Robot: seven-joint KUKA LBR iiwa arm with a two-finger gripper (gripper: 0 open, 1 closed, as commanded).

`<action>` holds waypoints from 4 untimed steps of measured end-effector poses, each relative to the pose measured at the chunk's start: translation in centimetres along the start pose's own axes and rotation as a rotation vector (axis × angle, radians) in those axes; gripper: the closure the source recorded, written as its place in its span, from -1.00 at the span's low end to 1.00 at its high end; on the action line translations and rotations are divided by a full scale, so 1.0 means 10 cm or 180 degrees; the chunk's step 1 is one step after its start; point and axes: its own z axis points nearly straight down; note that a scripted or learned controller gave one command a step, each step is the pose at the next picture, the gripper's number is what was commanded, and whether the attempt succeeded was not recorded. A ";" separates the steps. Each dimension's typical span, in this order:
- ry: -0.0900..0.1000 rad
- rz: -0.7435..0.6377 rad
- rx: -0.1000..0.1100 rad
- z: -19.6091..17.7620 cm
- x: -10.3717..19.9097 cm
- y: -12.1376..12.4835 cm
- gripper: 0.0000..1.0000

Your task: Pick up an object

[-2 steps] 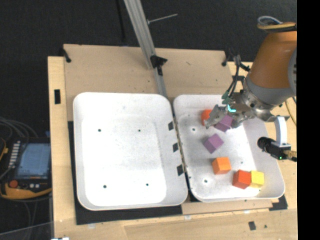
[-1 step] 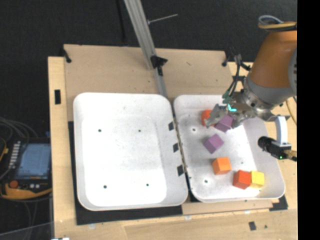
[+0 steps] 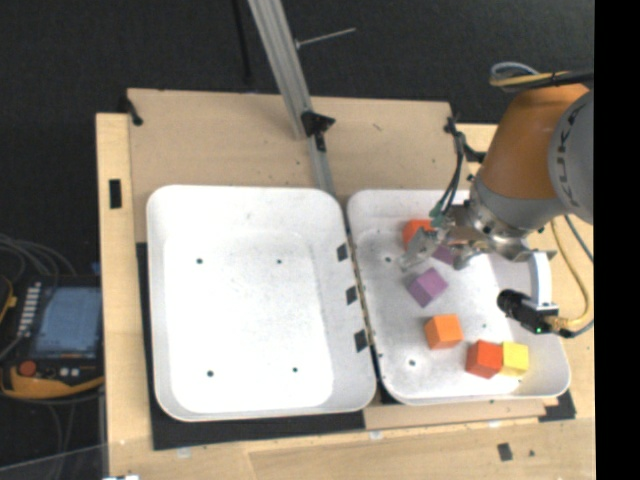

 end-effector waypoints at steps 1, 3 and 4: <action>0.0000 -0.0001 -0.0001 0.44 -0.03 -0.05 -1.00; -0.0025 0.0022 -0.0111 0.58 -0.07 0.03 1.00; 0.0001 -0.0016 -0.0038 0.02 0.00 0.10 1.00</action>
